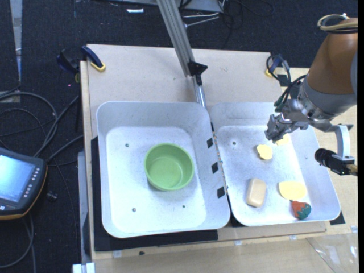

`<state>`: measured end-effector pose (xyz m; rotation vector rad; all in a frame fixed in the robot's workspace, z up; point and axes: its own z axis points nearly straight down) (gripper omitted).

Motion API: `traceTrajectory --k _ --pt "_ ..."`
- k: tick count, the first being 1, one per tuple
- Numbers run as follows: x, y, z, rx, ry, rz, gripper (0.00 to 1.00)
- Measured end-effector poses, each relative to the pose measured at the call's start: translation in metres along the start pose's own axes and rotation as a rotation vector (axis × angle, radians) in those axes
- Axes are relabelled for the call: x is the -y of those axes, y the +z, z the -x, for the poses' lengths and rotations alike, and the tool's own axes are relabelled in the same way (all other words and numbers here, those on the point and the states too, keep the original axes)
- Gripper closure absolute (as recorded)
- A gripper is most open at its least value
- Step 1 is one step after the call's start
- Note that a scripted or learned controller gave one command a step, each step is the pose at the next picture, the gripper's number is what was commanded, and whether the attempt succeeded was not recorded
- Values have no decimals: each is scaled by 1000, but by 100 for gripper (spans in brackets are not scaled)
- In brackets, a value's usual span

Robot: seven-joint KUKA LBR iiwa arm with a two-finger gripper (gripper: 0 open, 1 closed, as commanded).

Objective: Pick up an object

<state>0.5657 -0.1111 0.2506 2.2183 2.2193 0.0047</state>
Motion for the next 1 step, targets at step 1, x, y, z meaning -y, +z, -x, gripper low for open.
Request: traceTrajectory --k 1 --pt "-19 12 -50 -2 -4 -6 100"
